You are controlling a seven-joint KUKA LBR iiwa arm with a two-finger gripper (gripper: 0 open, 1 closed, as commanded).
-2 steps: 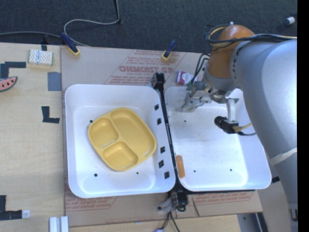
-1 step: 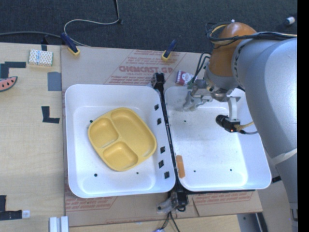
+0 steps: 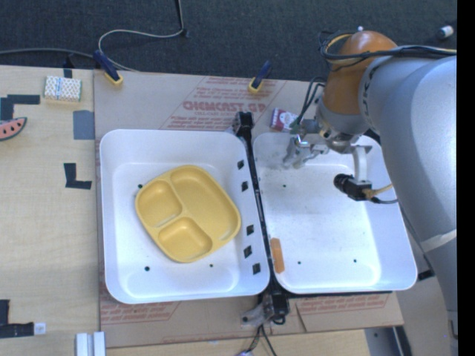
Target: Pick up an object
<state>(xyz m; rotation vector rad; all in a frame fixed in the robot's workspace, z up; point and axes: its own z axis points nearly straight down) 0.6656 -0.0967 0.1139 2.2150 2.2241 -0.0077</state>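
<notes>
The hand (image 3: 298, 154) hangs low over the far left corner of the right bin (image 3: 386, 273), and I cannot tell how wide it stands or whether anything is in it; nothing shows between its tips. The likeliest thing to pick in that bin is a small orange stick (image 3: 277, 254), which lies at the near left, tight against the bin's left wall, well apart from the hand. Its long axis runs near to far, roughly along that wall, with no clear head or tail. That spot is the main risk: a hand coming down there could strike the wall or the black clips on the divider, or close on air because one side has no room. The other choice, a yellow divided plate (image 3: 188, 212) in the left bin (image 3: 119, 273), lies flat and slantwise, its long axis running from far left to near right; it looks broad and shallow, so a pinch on its rim could slip.
</notes>
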